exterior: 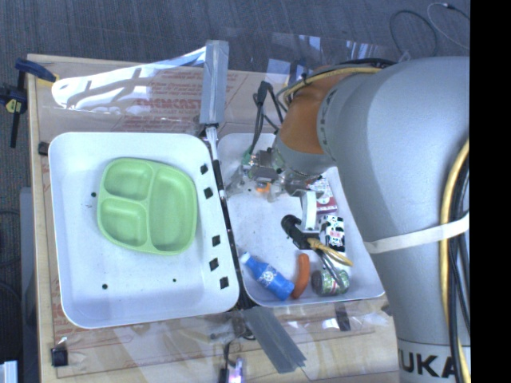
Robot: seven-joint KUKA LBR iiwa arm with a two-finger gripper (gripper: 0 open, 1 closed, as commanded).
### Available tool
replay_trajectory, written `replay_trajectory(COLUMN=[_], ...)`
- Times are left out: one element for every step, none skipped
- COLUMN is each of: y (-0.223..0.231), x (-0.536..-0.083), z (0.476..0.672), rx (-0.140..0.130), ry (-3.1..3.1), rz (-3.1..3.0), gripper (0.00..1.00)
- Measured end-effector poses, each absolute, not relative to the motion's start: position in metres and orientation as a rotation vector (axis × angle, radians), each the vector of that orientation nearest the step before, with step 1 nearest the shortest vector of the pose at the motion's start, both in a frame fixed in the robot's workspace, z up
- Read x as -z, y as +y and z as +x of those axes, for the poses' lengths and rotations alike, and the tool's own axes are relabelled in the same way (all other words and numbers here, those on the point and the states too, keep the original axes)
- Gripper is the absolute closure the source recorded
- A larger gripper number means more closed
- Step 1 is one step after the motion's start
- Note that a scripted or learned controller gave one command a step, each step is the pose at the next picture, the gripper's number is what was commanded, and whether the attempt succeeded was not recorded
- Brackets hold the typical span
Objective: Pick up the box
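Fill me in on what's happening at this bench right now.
A grey KUKA arm reaches in from the right, its end effector low over the far end of the right bin. That bin holds clutter at its near end: a small black-and-white box, a blue bottle, an orange sausage-like piece and a can. The left bin holds a green divided plate. The box lies in the bin, not yet picked up.

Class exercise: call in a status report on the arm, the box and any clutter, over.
Tool low in the right bin, near its far end. Box lies apart from it, by the arm side. Blue bottle, orange sausage, small can crowd the near end.
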State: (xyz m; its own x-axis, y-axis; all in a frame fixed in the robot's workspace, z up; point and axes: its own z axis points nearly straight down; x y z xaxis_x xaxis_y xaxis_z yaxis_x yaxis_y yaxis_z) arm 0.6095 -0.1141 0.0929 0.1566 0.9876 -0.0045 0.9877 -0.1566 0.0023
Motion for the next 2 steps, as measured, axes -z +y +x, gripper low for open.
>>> replay_trajectory(y=[-0.112,-0.060], x=[-0.102,-0.192], z=[0.609,0.657], rx=[0.006,0.003], ry=[2.050,1.857], rz=[2.382,2.537], gripper=[1.00,1.00])
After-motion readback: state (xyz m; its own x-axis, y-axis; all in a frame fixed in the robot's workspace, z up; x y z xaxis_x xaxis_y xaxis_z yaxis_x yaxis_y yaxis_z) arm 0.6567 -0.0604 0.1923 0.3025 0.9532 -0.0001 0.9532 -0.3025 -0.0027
